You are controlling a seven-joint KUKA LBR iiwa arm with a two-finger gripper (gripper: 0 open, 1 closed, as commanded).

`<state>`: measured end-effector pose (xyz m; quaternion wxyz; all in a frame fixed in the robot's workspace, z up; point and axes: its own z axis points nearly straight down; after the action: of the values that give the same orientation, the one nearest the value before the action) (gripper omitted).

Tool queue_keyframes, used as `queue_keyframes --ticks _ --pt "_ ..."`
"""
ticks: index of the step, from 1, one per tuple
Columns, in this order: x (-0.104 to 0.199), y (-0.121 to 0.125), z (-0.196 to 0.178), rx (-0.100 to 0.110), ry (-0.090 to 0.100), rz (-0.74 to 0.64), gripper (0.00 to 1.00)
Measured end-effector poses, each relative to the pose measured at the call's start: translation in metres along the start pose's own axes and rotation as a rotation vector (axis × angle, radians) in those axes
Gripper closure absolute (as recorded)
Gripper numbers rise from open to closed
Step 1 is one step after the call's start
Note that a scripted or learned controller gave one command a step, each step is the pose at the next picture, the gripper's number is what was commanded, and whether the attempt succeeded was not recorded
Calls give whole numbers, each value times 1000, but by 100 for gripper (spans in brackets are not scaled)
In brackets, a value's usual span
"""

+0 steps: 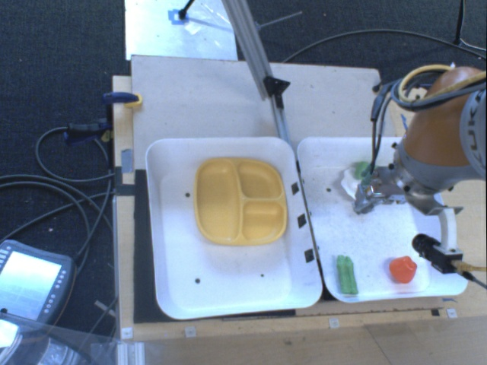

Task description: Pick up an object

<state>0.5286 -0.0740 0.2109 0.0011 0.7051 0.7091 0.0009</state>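
Note:
My gripper (364,201) hangs low over the right bin (327,226), near its upper middle. Just up and left of its tip lies a pale white-green object (355,176), partly covered by the wrist. A green oblong piece (347,274) rests near the bin's front edge. A red piece (402,269) sits to its right, at the front right corner. Nothing shows between the gripper's tips.
The left bin (167,280) holds a yellow divided plate (240,201). A grey pole (251,40) slants down to the seam between the bins. A black cable fitting (434,254) juts from the arm above the red piece. Cables and a pendant lie off the bench at left.

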Motion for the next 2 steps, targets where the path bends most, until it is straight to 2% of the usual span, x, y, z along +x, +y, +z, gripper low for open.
queue_keyframes --ticks 2 --pt "96 27 -17 0 2 -6 100"
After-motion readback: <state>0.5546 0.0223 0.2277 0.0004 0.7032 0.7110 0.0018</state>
